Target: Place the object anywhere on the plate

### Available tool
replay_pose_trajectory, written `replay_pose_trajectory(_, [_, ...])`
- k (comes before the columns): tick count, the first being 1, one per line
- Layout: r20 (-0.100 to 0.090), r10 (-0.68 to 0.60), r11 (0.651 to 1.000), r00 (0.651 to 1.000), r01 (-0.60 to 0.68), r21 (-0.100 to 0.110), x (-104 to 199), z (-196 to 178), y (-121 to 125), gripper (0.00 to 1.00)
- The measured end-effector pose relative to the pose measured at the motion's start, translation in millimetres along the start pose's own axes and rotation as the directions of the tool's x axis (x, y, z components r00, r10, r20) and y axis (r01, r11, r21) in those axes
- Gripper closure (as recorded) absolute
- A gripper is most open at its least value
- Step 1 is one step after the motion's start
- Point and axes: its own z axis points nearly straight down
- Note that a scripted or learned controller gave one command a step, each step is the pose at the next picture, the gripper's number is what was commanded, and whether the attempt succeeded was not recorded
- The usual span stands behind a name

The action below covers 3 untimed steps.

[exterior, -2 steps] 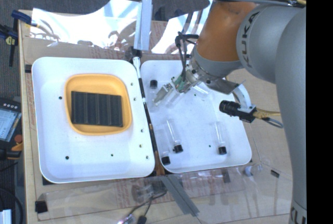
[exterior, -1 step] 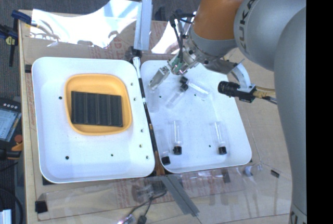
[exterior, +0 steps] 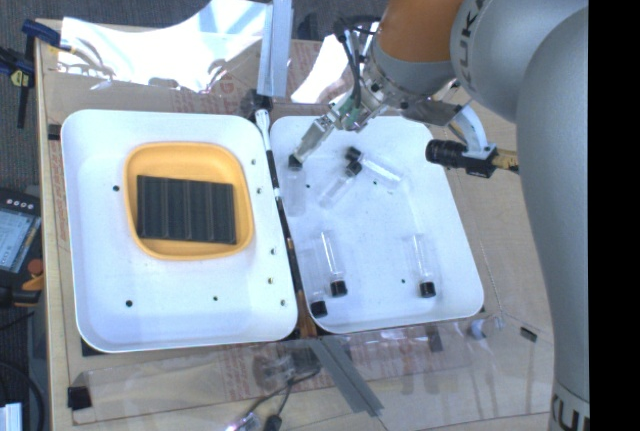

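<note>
Several clear tubes (exterior: 330,264) with black caps lie in the right bin (exterior: 455,264); the yellow plate (exterior: 188,159) sits in the left bin (exterior: 90,219). Our pincer (exterior: 300,151) hovers low at the right bin's back-left corner; whether it is spread we cannot tell. We judge slick, round tubes could roll from a grasp.

Readable text: one brand mark, on the arm.

The letters "KUKA" run in dark type up the grey casing of the arm (exterior: 520,39), at about one o'clock in the camera view, just beside the orange band (exterior: 430,4); the word stands tilted and is partly cut by the curve of the casing. A small device with a lit screen (exterior: 14,237) sits at the bench's nine o'clock edge, but its characters are too small to make out. Faint reddish print along the bench's front edge (exterior: 240,359), near six o'clock, is too blurred to read.
</note>
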Motion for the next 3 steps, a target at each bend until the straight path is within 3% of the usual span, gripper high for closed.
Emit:
replay_pose_trajectory(1, [-0.001, -0.275, 0.962, 0.962, 0.275, 0.001, -20, 42, 16, 0.0])
replay_pose_trajectory(2, [-0.001, -0.275, 0.962, 0.962, 0.275, 0.001, -20, 42, 16, 0.0])
replay_pose_trajectory(3, [-0.001, -0.579, 0.815, 0.815, 0.579, 0.001, -51, 65, -15, 0.0])
